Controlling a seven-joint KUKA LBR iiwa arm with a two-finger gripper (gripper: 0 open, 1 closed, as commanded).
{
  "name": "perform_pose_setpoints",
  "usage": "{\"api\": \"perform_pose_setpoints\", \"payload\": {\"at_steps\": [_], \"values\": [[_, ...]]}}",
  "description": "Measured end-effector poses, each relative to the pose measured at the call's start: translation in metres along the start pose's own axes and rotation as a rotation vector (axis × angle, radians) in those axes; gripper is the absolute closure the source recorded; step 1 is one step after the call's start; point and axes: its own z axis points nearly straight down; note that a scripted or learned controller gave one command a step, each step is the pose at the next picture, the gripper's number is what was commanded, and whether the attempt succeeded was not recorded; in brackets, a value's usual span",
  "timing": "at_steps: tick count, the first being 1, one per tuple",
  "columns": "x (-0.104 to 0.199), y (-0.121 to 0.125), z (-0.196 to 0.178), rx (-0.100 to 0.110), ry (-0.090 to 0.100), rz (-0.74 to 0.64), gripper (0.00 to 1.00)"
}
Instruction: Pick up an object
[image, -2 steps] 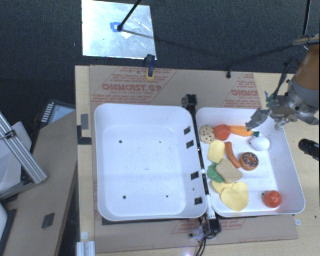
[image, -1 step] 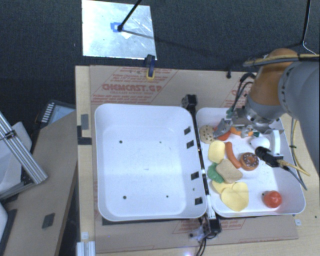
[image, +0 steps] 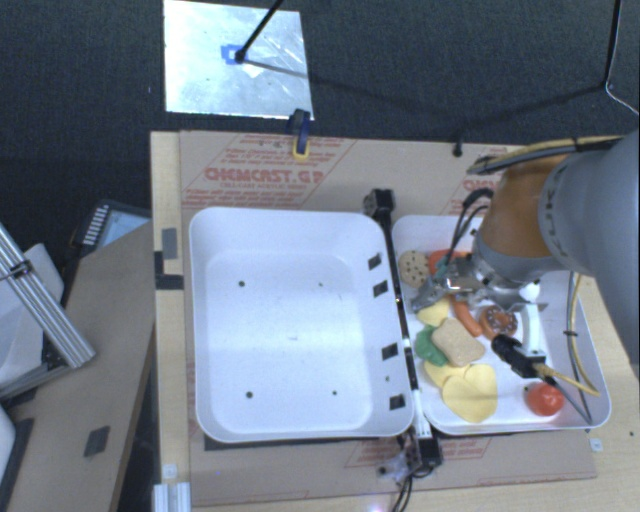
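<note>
The right bin (image: 590, 340) holds several toy foods. Among them are a round speckled cookie (image: 412, 266), a tan bread slice (image: 458, 346), an orange carrot piece (image: 468, 321) and a red tomato (image: 543, 398). A green piece (image: 429, 347) lies beside the bread, and yellow pieces (image: 471, 392) lie at the bin's front. My gripper (image: 438, 292) hangs low over the left part of this bin, just right of the cookie and above a small yellow piece (image: 433, 313). The wrist hides the objects behind it.
The left bin (image: 290, 320) stands next to the right one, parted from it by a black clipped divider (image: 395, 300). A red-orange piece (image: 440, 260) and a reddish piece (image: 498, 321) lie close around the gripper. The arm (image: 560, 215) covers the right bin's back corner.
</note>
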Motion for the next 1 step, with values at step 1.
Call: {"api": "perform_pose_setpoints", "payload": {"at_steps": [1], "values": [[-0.0016,0.004,-0.0148,-0.011,-0.002,0.0,1.0]]}}
